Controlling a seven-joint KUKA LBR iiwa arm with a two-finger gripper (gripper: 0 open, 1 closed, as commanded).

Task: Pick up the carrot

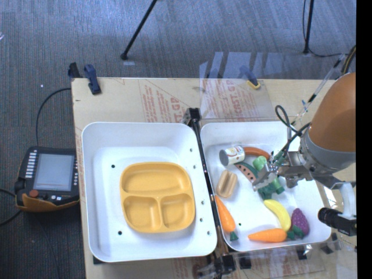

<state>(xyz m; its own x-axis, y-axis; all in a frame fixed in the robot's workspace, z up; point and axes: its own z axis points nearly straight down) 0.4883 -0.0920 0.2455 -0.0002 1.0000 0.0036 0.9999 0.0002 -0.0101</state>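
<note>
Two carrots lie in the right bin (pixel 264 131). One carrot (pixel 225 214) rests against the bin's left wall near the front, green top pointing forward. The other carrot (pixel 268 235) lies along the front wall, its green top to the right beside purple grapes (pixel 300 220). My gripper (pixel 268 175) hangs low over the middle of the bin, above a green toy (pixel 271 186). It is apart from both carrots, behind and to the right of the first one. No carrot is in it.
The right bin also holds a small can (pixel 232 154), an orange sausage-like piece (pixel 256 152), a watermelon slice (pixel 247 170), a bread roll (pixel 226 185) and a banana (pixel 278 213). The left bin (pixel 99 156) bears a yellow divided plate (pixel 157 196).
</note>
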